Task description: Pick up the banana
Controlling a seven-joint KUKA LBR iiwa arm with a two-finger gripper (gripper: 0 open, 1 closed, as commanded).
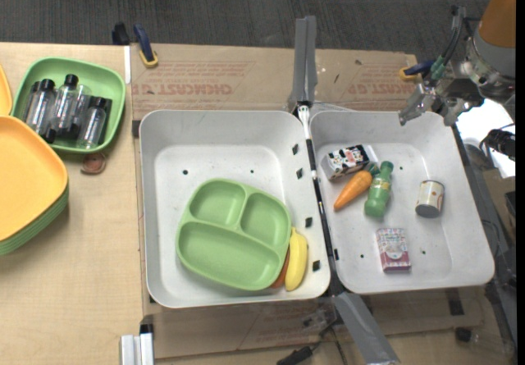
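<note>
The banana point(296, 259) is partly tucked under the rim of the green divided plate point(234, 232), with something orange hidden below it. The claw point(426, 102), at upper right, is too small to judge. The yellow plates point(29, 183) are cut by the left edge of the frame

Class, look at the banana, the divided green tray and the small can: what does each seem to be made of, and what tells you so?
Banana: probably moulded plastic; even yellow, smooth with a slight sheen, no blemishes.
Divided green tray: likely matte plastic; one flat colour, rounded moulded compartments.
Small can: appears to be metal; greyish reflective end, though its side looks covered by a label.
</note>
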